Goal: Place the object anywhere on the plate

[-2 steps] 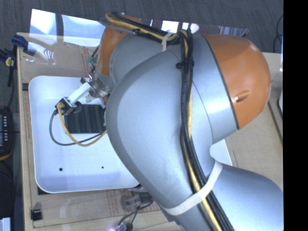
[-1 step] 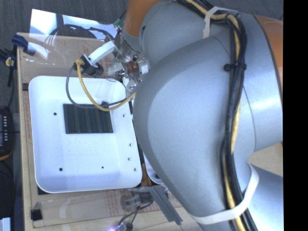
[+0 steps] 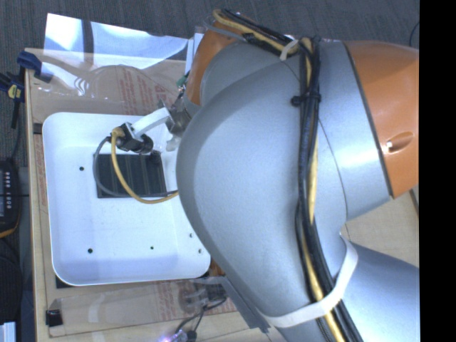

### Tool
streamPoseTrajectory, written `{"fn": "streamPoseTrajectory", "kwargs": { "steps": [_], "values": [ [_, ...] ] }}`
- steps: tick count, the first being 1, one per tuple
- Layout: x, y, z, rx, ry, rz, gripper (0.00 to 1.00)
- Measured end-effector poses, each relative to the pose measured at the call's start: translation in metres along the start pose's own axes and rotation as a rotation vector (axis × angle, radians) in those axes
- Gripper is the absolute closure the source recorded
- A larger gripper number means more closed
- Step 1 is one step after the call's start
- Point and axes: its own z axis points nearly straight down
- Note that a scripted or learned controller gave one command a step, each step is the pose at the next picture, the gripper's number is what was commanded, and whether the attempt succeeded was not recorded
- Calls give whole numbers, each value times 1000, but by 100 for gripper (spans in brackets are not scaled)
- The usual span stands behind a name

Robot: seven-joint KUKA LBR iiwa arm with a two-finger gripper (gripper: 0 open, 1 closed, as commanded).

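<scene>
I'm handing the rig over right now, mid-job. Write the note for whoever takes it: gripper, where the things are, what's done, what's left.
Gripper: over the upper right part of the left bin, mostly hidden behind the arm. Open or shut cannot be told, and nothing is seen held.
Things: a dark ribbed rectangular slab lies flat in the left bin, just below and left of the gripper. The arm hides everything to the right.
Done: no placement can be confirmed from this view.
Left: probably wait until the arm clears, check which thing is the plate, then place the object on it.
</scene>
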Motion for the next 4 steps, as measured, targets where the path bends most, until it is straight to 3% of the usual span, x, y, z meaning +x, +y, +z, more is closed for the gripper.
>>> {"fn": "streamPoseTrajectory", "kwargs": {
  "steps": [1,2,3,4],
  "values": [
    [1,-1,-10,-2,3,-6,100],
    [57,-73,-16,0,5,-94,100],
    [61,-55,-41,-2,6,-22,100],
    [47,-7,0,3,-3,-209,100]
  ]
}}
